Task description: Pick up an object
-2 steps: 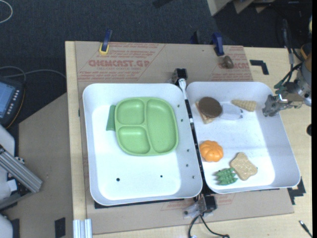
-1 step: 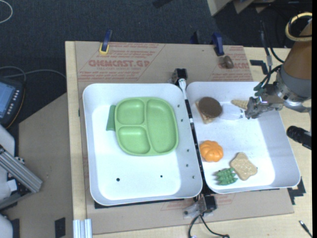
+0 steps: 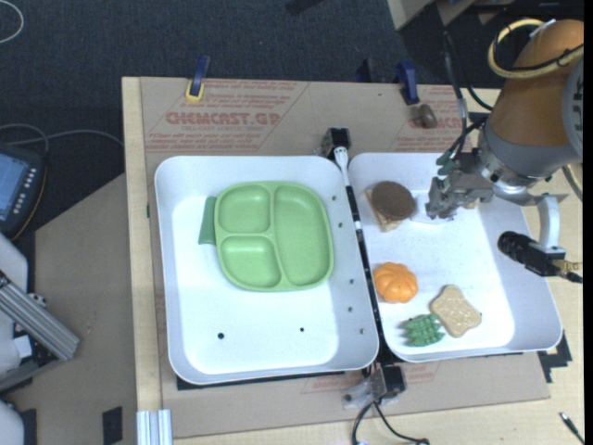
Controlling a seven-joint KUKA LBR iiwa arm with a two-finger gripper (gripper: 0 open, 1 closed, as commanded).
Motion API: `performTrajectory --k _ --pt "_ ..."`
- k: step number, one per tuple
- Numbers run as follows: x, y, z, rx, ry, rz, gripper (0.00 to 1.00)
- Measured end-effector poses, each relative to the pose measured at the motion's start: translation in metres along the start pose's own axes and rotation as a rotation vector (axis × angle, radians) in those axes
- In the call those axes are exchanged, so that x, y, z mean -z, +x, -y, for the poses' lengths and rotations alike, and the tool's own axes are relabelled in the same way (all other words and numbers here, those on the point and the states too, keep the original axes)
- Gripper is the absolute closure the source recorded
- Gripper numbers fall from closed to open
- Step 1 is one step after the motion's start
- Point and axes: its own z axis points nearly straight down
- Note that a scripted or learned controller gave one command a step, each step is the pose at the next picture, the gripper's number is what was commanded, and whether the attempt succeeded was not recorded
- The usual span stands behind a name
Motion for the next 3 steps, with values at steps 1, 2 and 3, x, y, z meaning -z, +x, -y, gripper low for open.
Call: performTrajectory --k 1,2,3 --pt "0.004 0.051 -0.007 0.000 -0.003 0.000 1.00" --pt "-0.001 0.100 0.000 0.000 0.002 0.000 1.00" --pt "0.021 0.146 0.004 0.000 -0.006 0.000 1.00"
